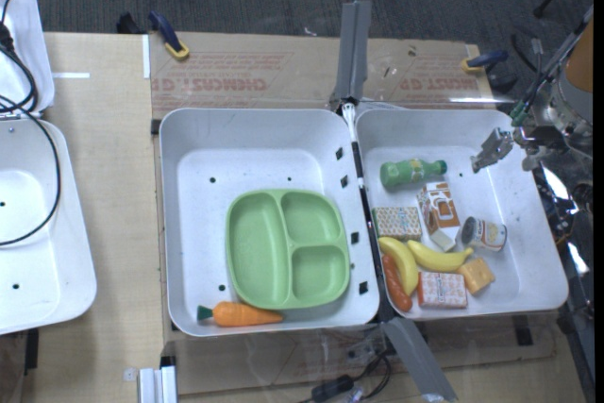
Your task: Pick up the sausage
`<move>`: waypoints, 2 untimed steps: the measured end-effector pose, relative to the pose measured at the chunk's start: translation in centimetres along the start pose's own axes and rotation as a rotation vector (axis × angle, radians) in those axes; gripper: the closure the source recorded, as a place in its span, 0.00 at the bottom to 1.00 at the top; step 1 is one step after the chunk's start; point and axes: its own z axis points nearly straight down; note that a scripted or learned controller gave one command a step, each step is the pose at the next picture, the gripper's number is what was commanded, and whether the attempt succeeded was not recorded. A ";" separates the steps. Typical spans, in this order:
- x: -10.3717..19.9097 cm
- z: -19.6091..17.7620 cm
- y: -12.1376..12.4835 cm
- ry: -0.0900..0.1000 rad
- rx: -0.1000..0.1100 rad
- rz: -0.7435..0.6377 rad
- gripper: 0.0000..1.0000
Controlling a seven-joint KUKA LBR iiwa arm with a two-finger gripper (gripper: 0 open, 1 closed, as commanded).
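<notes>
Sausage (396, 286) sits at the near left corner of the right bin (528, 297): red-orange, short, glossy, lying along the left wall. Its upper side is partly covered by the bananas (415, 258), so its full length is hard to read. Just right of it, a small pink-and-white box (443, 290) near the front edge, and an orange block (478, 275) beside that. Mid-bin: a small can (484, 234) on its side, a patterned box (398, 221) and a carton (437, 207), labels too small to read. Further back, a green bottle (411, 171) lying flat. Left bin (189, 203) holds a green divided plate (287, 248), with a carrot (241, 314) at its near edge. Gripper (505, 149) hangs over the far right edge of the right bin, well apart from the sausage; arm cut off by the frame. Jaws look spread, nothing between them.
</notes>
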 end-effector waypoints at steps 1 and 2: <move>0.0 0.0 0.0 0.000 0.000 0.000 0.00; -1.1 11.8 2.8 -0.002 -0.005 -0.146 0.00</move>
